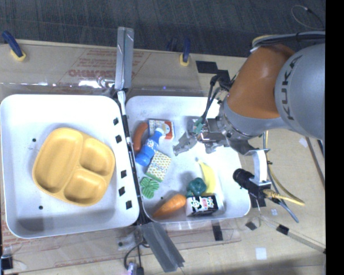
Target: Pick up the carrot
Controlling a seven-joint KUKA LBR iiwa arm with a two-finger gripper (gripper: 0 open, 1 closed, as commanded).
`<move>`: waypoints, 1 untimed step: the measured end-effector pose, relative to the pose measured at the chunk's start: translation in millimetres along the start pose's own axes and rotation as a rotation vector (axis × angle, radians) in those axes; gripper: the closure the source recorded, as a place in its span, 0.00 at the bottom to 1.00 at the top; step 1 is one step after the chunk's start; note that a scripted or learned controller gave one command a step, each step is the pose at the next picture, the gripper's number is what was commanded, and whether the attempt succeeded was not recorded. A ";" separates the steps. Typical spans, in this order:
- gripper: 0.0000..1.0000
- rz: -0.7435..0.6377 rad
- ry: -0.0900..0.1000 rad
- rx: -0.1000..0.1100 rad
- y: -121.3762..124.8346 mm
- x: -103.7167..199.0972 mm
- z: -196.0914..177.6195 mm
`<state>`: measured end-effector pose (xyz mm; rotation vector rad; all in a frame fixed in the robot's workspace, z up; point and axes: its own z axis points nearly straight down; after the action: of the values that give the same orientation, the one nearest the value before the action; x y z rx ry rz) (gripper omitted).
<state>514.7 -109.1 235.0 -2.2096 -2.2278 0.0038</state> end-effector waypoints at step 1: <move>0.00 0.109 0.000 0.000 -38.4 10.9 129.4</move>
<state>475.6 -98.3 105.8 -2.3280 -2.1035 0.0040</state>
